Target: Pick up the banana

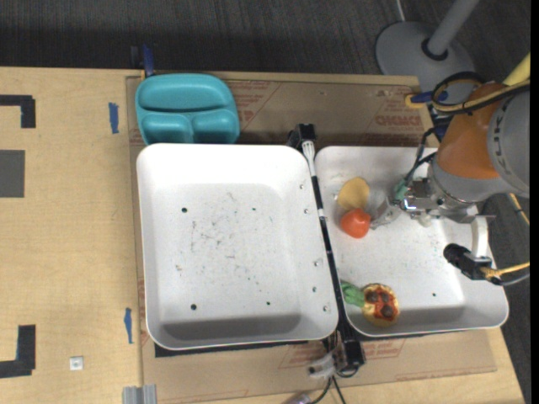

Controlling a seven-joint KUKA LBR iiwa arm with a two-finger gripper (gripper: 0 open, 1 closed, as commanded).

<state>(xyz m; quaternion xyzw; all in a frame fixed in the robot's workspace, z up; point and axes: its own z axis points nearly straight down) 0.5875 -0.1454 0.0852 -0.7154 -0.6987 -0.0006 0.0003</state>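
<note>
Banana [353,192] hunt, approach stage by the look of it. The yellow lump I'm taking for the banana sits in the right bin [438,314], up near the back-left corner, close to the divider between the two bins. It's kinda stubby from this angle, so I'm only fairly sure of the ID, but nothing else in there is plain yellow.

A red round thing [355,223] is just in front of it, touching or nearly so. An orange-and-green item [378,302] lies well apart, near the front edge of the same bin. The left bin [160,225] has nothing to do with this, and neither does the teal tray [187,108] behind it.

The gripper [390,206] is low in the right bin, just beside the banana and the red thing on their right. Honestly can't tell if it's clenched or released; it's too small and dark against the arm [472,154]. Nothing visibly in it, so I'd call the grab not yet done.

Next move, my guess: slide a bit left and toward the back so it's centred on the yellow piece, not the red one. With those two so close together, the risk is grabbing the wrong one or nudging both away
</note>
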